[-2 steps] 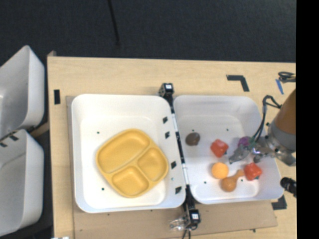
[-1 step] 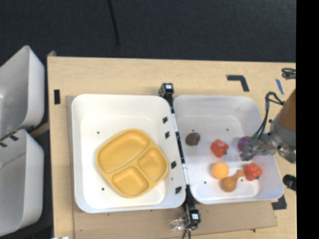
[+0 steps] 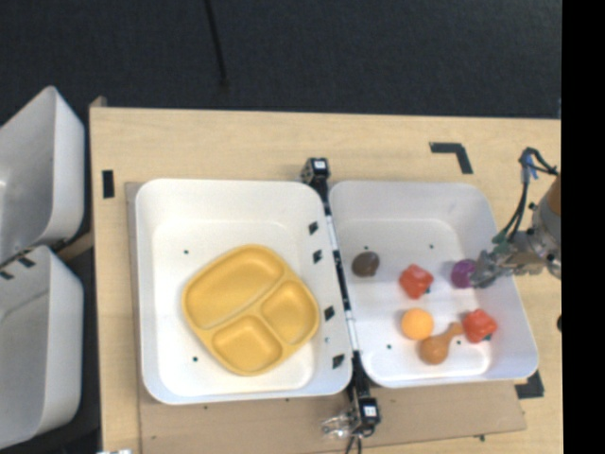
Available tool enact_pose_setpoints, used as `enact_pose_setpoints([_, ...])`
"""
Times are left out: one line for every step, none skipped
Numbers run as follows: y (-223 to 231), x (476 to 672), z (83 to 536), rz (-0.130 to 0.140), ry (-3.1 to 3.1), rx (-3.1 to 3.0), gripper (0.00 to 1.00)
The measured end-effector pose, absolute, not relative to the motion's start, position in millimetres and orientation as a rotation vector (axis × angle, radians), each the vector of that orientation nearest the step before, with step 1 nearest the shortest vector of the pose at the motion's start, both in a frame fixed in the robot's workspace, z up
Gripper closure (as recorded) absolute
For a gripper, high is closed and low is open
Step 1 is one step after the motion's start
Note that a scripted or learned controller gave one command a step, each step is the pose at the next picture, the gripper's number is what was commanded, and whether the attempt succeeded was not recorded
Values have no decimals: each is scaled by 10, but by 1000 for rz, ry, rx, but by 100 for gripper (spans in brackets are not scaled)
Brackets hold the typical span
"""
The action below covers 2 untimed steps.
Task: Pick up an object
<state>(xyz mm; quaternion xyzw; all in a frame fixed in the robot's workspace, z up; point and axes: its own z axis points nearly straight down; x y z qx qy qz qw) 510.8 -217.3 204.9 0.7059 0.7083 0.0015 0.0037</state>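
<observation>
No legible text, labels, brands or numbers anywhere. Only plain black corner marks (image 3: pixel 454 155) on the wooden bench (image 3: pixel 236 145), without lettering.
</observation>
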Motion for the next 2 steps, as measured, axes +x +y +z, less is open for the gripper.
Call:
enact_pose_setpoints([-2184, 5120, 2253, 2, 2223, 2215, 100])
enact_pose_setpoints([-1702, 5218, 2379, 4, 2227, 2211, 100])
